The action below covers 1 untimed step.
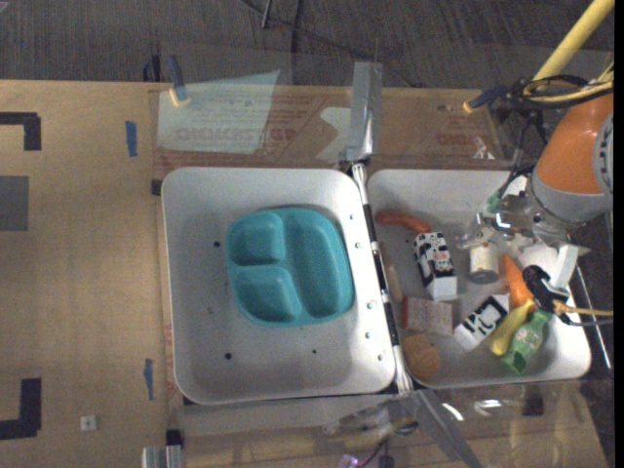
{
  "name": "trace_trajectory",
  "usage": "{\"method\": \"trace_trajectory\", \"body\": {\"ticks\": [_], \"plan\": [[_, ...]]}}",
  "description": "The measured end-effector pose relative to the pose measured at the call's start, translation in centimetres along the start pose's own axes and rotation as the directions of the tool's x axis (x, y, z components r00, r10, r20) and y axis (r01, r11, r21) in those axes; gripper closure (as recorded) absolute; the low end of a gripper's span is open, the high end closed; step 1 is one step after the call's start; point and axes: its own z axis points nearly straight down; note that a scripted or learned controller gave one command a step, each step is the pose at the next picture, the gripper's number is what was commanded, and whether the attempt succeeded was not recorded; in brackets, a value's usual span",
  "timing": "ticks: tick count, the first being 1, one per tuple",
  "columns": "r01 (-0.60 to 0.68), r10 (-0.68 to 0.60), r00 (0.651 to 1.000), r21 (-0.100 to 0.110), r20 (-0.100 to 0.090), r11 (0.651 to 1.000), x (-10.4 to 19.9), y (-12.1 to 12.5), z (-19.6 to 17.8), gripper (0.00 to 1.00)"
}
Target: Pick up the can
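Observation:
The can [482, 262], small, pale and silver-topped, stands upright in the middle of the right bin [575, 364]. My gripper [495, 226] hangs just behind and above the can, at the end of the grey arm with the orange band [575, 154] that reaches in from the right. The view shows nothing held by the gripper. The can sits between a cow-patterned carton [434, 264] on its left and a carrot [514, 279] on its right.
The right bin also holds a sausage [403, 220], a pink block [429, 314], a brown cookie [423, 356], a second black-and-white carton [481, 320], a banana [512, 328] and a green bottle [527, 342]. A teal divided plate [289, 264] lies in the left bin [185, 261].

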Motion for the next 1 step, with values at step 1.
{"method": "trace_trajectory", "body": {"ticks": [1], "plan": [[-0.002,0.002,1.0,-0.008,0.005,1.0,-0.2,0.23,-1.27,1.0]]}}
